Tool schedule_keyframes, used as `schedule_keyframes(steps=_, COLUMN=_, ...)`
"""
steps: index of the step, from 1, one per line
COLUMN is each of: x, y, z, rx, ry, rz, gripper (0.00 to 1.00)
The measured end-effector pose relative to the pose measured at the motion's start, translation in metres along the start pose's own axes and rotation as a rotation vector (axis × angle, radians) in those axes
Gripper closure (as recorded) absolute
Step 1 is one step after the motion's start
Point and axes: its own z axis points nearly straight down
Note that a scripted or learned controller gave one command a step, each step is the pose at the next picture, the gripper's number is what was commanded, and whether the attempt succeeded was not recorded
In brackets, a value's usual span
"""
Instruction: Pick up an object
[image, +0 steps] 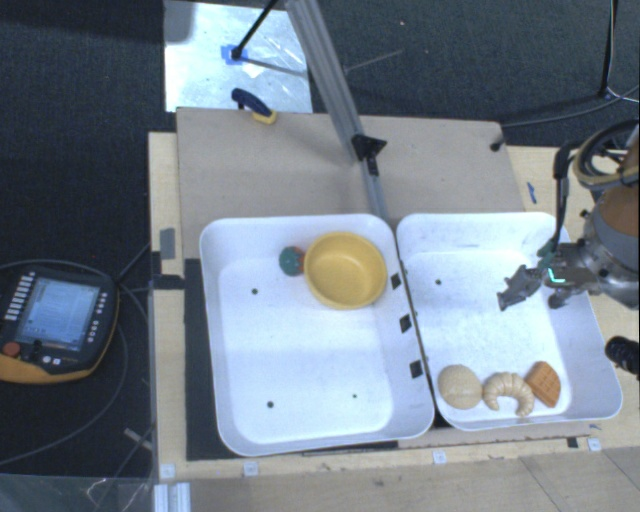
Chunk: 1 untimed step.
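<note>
The gripper hovers over the right bin, too small and dark to read its state. The arm is cut off at the frame's right edge. A croissant lies near the bin's front wall

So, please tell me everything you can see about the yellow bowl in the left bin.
The yellow bowl is round and shallow, with a smooth matte surface that looks like plastic. It stands upright, open side up, and nothing is visible inside it. It sits in the left bin, near the far edge and close to the wall shared with the right bin. A small dark green ball lies against its left rim, seemingly touching it.
</note>
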Motion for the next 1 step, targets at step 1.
schedule_keyframes(steps=1, x=0.0000, y=0.0000, z=0.0000, rx=0.000, ry=0.000, rz=0.000, gripper=0.00)
